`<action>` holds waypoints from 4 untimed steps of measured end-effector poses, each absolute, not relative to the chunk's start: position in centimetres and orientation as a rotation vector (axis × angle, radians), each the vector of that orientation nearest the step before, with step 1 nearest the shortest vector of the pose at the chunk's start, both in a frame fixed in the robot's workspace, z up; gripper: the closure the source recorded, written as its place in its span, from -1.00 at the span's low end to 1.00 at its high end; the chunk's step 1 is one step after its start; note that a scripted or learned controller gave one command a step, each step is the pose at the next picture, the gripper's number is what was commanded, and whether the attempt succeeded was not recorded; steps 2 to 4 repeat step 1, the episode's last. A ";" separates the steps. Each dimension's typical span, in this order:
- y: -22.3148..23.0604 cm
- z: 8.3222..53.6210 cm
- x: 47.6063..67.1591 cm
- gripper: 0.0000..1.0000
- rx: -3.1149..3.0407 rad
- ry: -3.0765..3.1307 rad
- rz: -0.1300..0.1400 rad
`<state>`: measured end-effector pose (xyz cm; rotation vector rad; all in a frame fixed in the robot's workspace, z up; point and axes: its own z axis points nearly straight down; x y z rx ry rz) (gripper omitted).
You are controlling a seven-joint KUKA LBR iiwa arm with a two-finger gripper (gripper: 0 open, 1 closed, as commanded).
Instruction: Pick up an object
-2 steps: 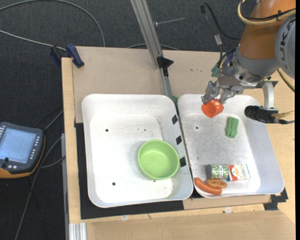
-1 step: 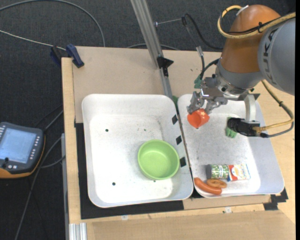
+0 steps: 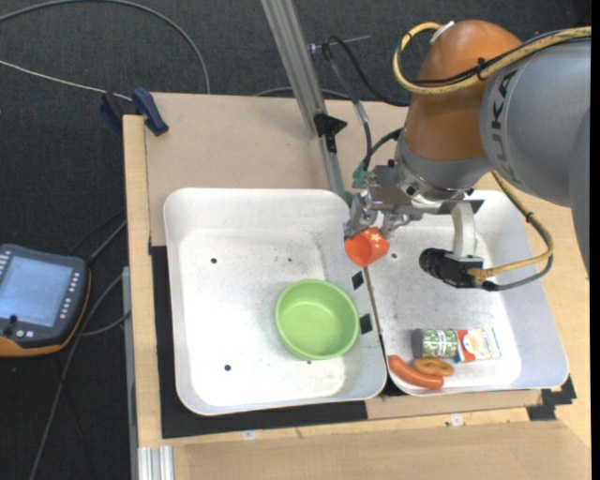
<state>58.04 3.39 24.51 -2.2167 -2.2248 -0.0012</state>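
Dark carpet point(image 3: 66, 141); tan bench point(image 3: 234, 141) (cables point(image 3: 141, 19) trailing behind)

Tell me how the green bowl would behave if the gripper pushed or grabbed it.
The green bowl looks like thin plastic, so probably light and stiff. Standing upright on the left bin's smooth floor, it would likely slide rather than tip when pushed. Its rounded wall may slip between fingers; pinching the rim seems safer.

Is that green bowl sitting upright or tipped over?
Upright. The green bowl in the left bin shows its open mouth and inside facing up, with its whole round rim visible.
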 end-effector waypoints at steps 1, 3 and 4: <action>7.7 23.9 54.0 1.00 -2.216 -2.225 -0.001; 7.7 23.9 54.0 1.00 -2.216 -2.225 -0.001; 7.7 23.9 54.0 1.00 -2.216 -2.225 -0.001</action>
